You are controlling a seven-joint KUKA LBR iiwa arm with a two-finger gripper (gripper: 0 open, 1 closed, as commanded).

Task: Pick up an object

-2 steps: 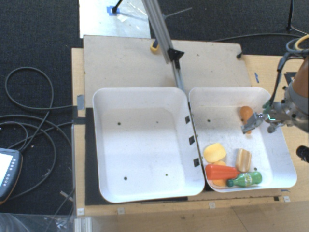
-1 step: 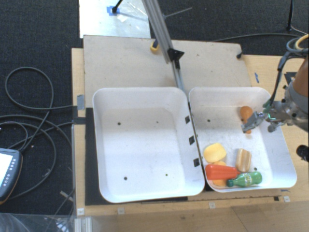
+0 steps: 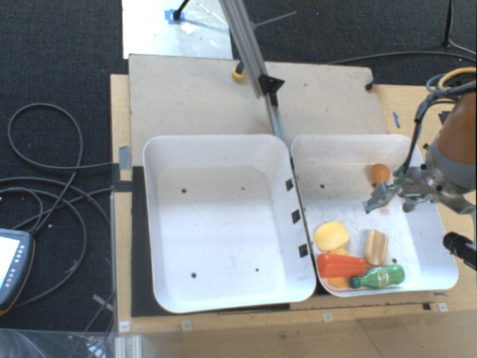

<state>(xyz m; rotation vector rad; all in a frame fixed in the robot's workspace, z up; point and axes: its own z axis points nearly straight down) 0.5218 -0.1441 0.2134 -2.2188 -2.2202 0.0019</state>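
Note:
The right bin [image 3: 328, 155] holds several small things. An orange ball [image 3: 380, 173] lies near its far right side. At the front sit a yellow lemon-like piece [image 3: 332, 236], a tan bread piece [image 3: 375, 246], a red piece [image 3: 340, 265] and a green bottle [image 3: 378, 277] lying on its side. My gripper [image 3: 393, 200] hangs over the right bin, just in front of the orange ball and behind the bread piece. Its fingers stand open with nothing between them.
The left bin [image 3: 156, 200] stands beside the right one, and their rims meet in the middle. A grey pole [image 3: 250, 43] slants down from the top to the bins' far junction. Cables and a tablet [image 3: 11, 263] lie on the floor at left.

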